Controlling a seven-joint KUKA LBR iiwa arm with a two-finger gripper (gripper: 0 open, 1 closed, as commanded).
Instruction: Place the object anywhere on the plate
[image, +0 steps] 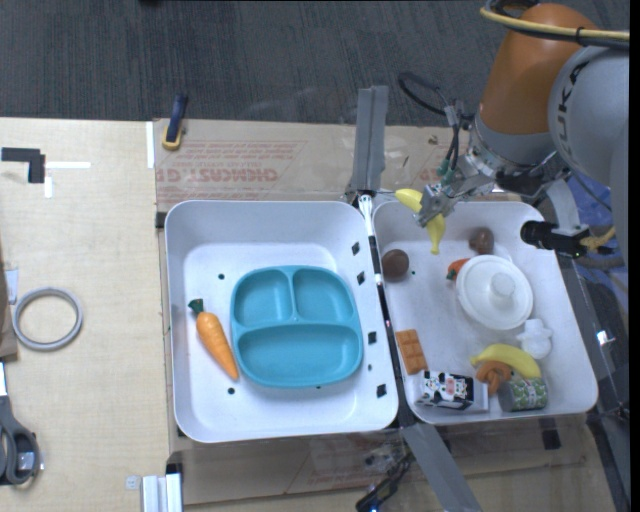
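A blue divided plate (300, 356) lies in the middle of the left bin (182, 262). My gripper (437, 206) hangs over the far left corner of the right bin (572, 322). It is shut on a yellow banana-shaped object (437, 237); one yellow end sticks out to the left of the fingers and the other hangs below them. The object is to the right of the plate, across the divider between the bins.
An orange carrot (216, 342) lies beside the plate's left edge. The right bin holds two brown balls (396, 263), a white lidded pot (495, 290), a second banana (506, 359), a waffle piece (411, 350) and a cow-print carton (446, 390). A grey post (368, 140) stands behind the bins.
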